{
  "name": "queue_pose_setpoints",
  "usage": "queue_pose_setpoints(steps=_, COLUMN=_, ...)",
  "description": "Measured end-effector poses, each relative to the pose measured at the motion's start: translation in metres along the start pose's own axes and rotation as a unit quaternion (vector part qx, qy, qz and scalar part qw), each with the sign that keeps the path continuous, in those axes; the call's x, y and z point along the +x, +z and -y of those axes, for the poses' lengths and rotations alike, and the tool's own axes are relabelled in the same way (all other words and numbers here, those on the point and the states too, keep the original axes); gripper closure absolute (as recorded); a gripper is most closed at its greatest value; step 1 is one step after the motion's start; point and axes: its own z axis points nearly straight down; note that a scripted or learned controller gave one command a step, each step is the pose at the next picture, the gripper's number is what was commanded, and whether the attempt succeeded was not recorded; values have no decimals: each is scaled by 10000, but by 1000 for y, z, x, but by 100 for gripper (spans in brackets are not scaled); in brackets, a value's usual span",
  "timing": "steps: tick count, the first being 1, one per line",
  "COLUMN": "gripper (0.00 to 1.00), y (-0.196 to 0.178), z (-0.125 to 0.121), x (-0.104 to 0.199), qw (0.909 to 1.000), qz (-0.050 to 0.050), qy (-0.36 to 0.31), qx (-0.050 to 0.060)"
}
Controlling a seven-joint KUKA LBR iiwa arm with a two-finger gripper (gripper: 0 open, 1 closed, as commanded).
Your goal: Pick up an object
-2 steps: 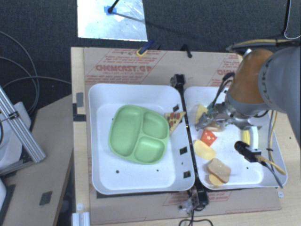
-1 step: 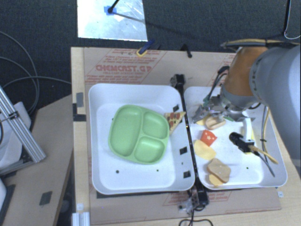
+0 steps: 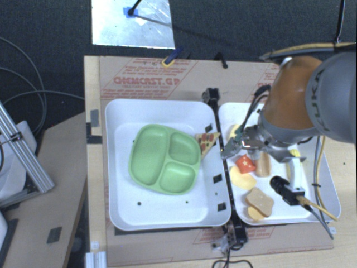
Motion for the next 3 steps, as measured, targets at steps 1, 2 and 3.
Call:
queue_pose_setpoints(steps=1, gripper=0, y=4, z=39, x=109, qw=10000, qz=-15, qy=-45, qx=46)
queue_pose_setpoints(steps=2, gripper=0, y=87, z=36, x=169, qw=10000, qz=1, qy=48, qx=-71)
queue_pose_setpoints(steps=3, gripper=0, y=-161, z=39, x=191, qw=10000, qz=-26, qy=1, qx=-51)
